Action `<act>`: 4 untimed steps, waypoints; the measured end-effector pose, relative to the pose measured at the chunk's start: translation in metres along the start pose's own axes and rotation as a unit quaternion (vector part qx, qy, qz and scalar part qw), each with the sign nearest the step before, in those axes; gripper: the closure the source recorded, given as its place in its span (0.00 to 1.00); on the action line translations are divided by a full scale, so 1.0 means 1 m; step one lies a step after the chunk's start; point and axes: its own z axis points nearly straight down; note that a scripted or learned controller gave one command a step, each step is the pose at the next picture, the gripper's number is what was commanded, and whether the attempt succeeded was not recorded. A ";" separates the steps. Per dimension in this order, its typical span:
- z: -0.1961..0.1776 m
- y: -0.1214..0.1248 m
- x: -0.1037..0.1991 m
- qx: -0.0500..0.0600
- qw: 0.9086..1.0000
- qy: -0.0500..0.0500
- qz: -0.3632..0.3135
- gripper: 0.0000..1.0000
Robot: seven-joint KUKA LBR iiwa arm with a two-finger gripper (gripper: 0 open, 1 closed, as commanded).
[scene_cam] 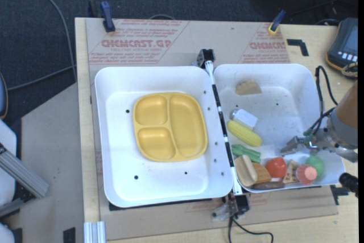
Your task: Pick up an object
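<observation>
The right bin (267, 74) holds several toy foods. A yellow corn cob (244, 132) lies by its left wall, with a white block (245, 118) just behind it and a tan piece (248, 87) near the back. Along the front edge sit a green vegetable (245, 152), a tan bread wedge (250, 171), a red tomato (276, 167), a pink piece (307, 174) and a green ball (314, 165). My gripper (291, 145) hangs at the bin's right side, just above the tomato and the green ball. Its fingers point left and stand open with nothing between them.
The left bin (114, 94) carries a yellow divided plate (169, 125). A black divider rail (219, 122) runs between the bins. Clamps (106, 15) hold the cardboard at the back, and a yellow-black device (344, 54) sits at far right.
</observation>
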 end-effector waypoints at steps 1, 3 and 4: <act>0.000 0.049 0.119 -0.004 1.000 -0.005 0.001 0.00; -0.001 0.080 0.011 -0.001 1.000 -0.004 0.001 0.00; -0.001 0.160 0.049 -0.003 1.000 -0.004 0.000 0.00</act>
